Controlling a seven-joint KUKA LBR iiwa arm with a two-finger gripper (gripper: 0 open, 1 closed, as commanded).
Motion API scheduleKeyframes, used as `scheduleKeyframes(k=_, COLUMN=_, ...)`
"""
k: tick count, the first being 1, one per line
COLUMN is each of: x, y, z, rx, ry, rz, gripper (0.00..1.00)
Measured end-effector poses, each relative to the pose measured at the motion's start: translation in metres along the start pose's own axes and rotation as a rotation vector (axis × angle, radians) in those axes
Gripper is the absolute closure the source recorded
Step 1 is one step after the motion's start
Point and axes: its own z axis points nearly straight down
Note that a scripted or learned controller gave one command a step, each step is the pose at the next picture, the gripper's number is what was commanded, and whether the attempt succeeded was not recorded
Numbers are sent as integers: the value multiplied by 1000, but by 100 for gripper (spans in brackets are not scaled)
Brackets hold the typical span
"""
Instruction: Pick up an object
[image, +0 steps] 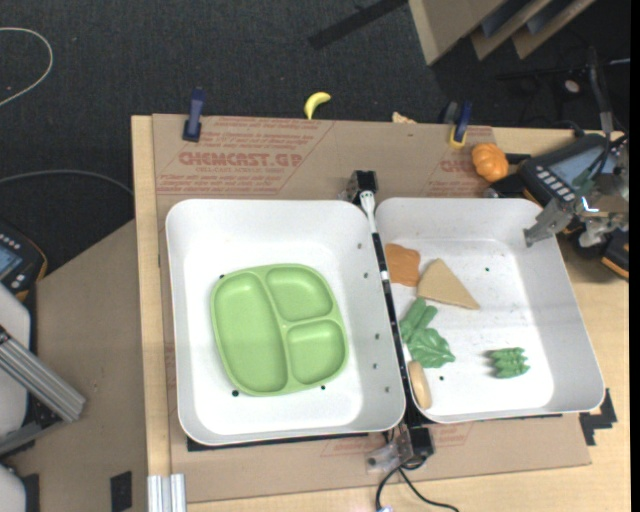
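Nearest the camera, at the bottom of the view, a black clip and cable (405, 455) are seen at the near end of the seam between two shallow white bins. That seam is taken as the landmark for what follows.

To the left of the seam, the left bin (190, 300) holds a green divided tray (278, 327) with three compartments, lying flat near the bin's middle.

To the right of the seam, the right bin (560, 330) holds the loose objects. Just beside the seam, at its far half, an orange-brown piece (402, 265) is seen, and a tan wedge (446, 287) is touching or nearly touching it on the side away from the seam. Nearer the camera, a green leafy piece (425, 336) lies close to the seam, and a small pale cylinder (418, 383) lies right against it. A smaller green piece (508, 363) lies well apart from the seam, toward the bin's near right corner.

The gripper (545, 228) is seen at the far right rim of the right bin, well apart from the seam and from every object. Whether it is open or closed cannot be told from this view; nothing is seen held in it.

As a judgement, the task is at its start: no object is lifted, all rest on the bin floor, and approach, grasp and lift remain.
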Motion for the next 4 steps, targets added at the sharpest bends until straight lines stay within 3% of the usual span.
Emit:
scheduleKeyframes(k=1, x=15, y=-36, z=161, rx=18, ry=8, rz=1, gripper=0)
scheduleKeyframes(k=2, x=113, y=-106, z=166, rx=5, ry=3, rz=-3, gripper=0)
scheduleKeyframes(k=3, x=110, y=-103, z=155, rx=-3, ry=2, rz=0, gripper=100)
scheduleKeyframes(k=4, x=119, y=-104, z=146, rx=-1, ry=0, rz=-1, gripper=100)
